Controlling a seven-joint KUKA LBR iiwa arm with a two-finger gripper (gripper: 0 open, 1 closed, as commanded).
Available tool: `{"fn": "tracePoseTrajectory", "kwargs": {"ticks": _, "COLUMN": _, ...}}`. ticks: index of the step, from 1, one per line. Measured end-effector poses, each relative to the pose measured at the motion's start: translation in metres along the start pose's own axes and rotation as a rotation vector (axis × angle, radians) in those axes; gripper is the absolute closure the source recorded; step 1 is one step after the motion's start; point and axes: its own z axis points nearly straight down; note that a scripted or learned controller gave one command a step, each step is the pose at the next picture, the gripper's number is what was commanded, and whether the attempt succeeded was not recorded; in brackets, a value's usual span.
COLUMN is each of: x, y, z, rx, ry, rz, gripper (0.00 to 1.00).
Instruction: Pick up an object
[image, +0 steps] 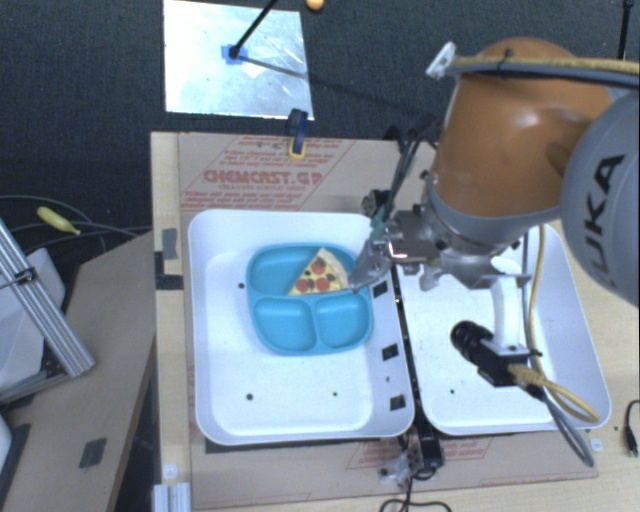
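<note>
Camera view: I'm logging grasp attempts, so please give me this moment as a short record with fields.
left bin: holds a blue divided plate
blue plate: roughly centred in the left bin, lying flat
pizza slice: in the plate's far compartment, towards its right end
gripper: low at the plate's right rim, right beside the pizza slice
grip state: cannot tell
contact with pizza slice: cannot tell
right bin: beside the left bin, with the arm above it
</note>
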Motion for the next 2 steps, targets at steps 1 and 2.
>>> {"fn": "tracePoseTrajectory", "kwargs": {"ticks": 1, "x": -0.007, "y": 0.002, "z": -0.008, "rx": 0.001, "ry": -0.003, "rz": 0.007, "gripper": 1.0}}
{"fn": "tracePoseTrajectory", "kwargs": {"ticks": 2, "x": -0.007, "y": 0.002, "z": -0.019, "rx": -0.001, "ry": -0.003, "rz": 0.001, "gripper": 1.0}}
